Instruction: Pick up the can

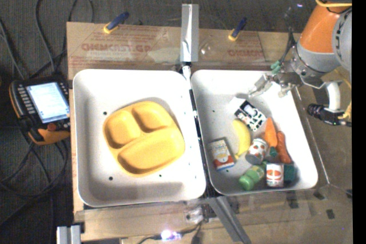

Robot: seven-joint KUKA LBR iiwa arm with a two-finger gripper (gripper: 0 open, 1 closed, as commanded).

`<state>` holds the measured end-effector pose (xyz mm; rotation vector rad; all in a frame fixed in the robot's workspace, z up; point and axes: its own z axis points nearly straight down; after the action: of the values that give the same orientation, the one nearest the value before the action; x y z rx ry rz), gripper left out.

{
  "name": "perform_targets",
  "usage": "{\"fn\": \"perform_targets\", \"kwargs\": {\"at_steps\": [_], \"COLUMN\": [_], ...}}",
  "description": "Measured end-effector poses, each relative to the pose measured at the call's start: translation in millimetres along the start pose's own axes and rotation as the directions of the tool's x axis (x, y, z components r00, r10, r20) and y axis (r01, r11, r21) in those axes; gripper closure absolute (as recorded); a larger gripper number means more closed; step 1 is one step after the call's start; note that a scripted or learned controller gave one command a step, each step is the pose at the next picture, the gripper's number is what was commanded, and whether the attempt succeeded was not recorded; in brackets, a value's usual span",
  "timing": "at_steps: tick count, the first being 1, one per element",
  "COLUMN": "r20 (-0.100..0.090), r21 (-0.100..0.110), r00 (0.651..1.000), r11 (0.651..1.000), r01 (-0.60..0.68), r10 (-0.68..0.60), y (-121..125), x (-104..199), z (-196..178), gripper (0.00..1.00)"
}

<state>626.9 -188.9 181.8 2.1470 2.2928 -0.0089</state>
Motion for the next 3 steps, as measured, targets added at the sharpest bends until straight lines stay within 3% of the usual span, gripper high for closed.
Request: {"fn": "perform_targets", "kwargs": {"at_steps": [1,2,3], "r20": [-0.001,0.003,0.004], "r21": [-0.001,-0.017,-0.017], "r00": [1.0,0.998,0.992], "r11": [1.0,0.998,0.992], "r01": [-0.027,-0.069,0.123], "r10": [0.027,0.069,-0.123], "y": [-5.2,-49.7,-137.9], "x": [30.2,53.5,18.8], "z": [89.6,91.8,92.2], "gripper": [0.0,0.0,0.0]}}
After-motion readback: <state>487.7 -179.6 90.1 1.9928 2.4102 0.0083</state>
